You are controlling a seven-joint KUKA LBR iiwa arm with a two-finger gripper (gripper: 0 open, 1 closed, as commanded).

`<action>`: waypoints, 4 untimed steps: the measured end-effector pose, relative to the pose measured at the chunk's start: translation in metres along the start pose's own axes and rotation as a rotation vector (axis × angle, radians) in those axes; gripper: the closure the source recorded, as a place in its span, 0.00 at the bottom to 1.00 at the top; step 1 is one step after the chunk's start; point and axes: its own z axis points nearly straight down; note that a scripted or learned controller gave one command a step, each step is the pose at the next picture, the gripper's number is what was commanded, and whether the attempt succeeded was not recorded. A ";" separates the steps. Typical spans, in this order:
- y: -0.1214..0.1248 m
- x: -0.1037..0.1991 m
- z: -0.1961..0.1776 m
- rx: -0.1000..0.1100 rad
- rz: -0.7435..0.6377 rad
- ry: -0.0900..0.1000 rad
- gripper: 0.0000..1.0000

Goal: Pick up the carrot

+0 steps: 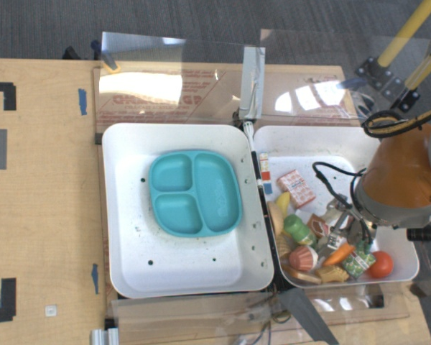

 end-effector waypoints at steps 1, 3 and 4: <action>0.001 -0.004 -0.012 -0.002 0.000 -0.012 1.00; -0.014 0.008 -0.067 -0.001 -0.613 0.013 1.00; -0.052 -0.032 -0.164 -0.001 -0.861 0.001 1.00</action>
